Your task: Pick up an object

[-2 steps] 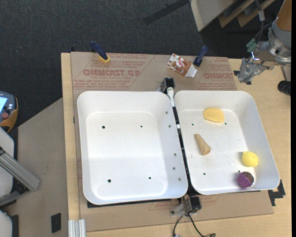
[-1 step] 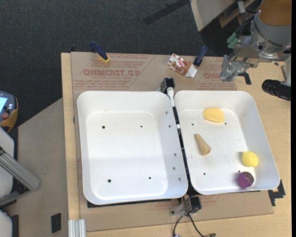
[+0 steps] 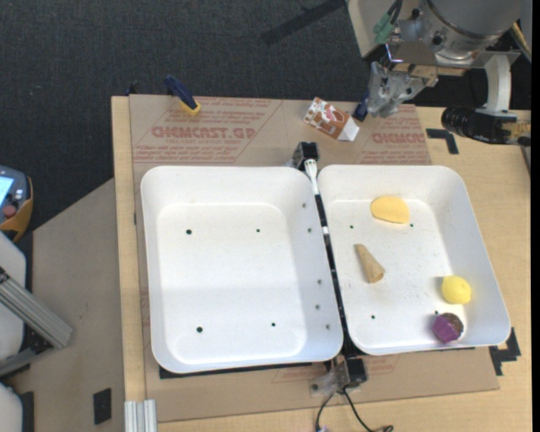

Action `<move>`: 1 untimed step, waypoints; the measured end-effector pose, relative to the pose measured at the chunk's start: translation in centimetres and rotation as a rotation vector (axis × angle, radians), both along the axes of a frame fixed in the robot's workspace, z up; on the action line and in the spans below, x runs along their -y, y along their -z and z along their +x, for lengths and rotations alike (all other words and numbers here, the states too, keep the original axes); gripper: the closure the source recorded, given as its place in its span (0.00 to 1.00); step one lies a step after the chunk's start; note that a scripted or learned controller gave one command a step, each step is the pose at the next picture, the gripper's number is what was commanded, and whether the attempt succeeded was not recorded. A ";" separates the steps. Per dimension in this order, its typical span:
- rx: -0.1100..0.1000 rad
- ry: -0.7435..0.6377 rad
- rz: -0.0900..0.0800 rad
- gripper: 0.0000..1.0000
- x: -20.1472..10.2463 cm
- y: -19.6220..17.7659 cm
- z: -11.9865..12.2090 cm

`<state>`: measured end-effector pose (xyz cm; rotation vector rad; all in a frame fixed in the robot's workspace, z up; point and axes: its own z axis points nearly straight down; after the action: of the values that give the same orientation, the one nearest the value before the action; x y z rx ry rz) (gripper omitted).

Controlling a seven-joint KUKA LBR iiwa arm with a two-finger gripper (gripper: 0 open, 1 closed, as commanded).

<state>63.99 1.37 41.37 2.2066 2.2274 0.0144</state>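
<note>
The gripper (image 3: 386, 99) is hanging beyond the right bin (image 3: 472, 228), nothing held; finger spread unclear. Nearest below them: yellow oval piece (image 3: 390, 209), tan cone (image 3: 368, 262).

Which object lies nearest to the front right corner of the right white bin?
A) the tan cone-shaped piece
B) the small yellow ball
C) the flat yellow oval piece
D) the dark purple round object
D: the dark purple round object sits in that corner of the right white bin, just below the small yellow ball.

Arm (image 3: 460, 25) is getting cut off by top edge, gripper (image 3: 384, 97) is looking too blurry (fingers indistinct), small packet (image 3: 331, 119) print is staying unreadable.
</note>
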 end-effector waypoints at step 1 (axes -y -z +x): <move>-0.014 0.015 -0.003 1.00 7.5 1.6 -3.6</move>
<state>60.41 -6.12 39.81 2.2295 2.2161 -0.0048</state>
